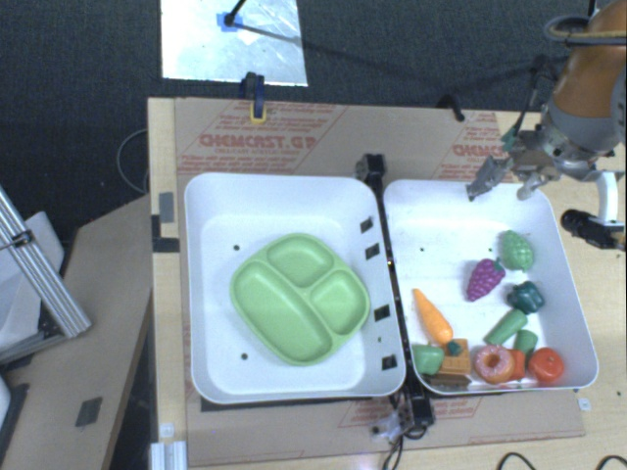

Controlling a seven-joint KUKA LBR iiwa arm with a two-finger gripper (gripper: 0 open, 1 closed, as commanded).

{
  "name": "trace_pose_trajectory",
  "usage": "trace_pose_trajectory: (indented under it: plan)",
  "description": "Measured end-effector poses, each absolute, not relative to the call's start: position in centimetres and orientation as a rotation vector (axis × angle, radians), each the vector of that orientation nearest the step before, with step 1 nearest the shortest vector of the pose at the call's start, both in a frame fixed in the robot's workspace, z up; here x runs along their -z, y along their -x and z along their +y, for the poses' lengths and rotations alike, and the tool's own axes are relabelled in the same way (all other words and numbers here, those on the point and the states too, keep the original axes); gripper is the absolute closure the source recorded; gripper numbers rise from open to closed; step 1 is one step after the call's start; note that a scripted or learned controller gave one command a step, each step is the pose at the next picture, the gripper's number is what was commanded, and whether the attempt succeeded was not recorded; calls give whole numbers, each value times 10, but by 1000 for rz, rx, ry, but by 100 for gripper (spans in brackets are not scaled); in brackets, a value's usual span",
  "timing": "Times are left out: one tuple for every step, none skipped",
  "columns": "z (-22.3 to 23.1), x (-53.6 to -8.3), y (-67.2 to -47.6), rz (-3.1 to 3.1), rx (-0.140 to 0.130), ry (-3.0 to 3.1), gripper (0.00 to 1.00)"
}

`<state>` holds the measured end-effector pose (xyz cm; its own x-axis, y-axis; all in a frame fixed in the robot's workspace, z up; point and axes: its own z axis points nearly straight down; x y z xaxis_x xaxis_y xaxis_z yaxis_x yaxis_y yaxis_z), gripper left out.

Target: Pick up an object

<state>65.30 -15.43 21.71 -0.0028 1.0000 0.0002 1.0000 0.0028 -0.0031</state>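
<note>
My gripper hangs above the far edge of the right bin, its two fingers spread apart with nothing between them. Toy foods lie in that bin's near right part: a purple grape bunch, a light green leafy piece, a dark green broccoli, an orange carrot, a green pickle, a pink doughnut and a red tomato. All of them lie well below the gripper in the view, apart from it.
The left bin holds a green divided plate. A black divider with clips runs between the bins. The arm's grey and orange wrist stands at the upper right. A shiny sheet lies beyond the bench.
</note>
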Motion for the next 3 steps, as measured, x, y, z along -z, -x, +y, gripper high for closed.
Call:
trace_pose_trajectory:
  plan:
    - [-154, -220, -654, -2226, 2, 2219, 0]
    - [-151, -176, -660, -2228, -1, 2214, 0]
    - [-154, -123, -669, -2228, -2, 2213, 0]
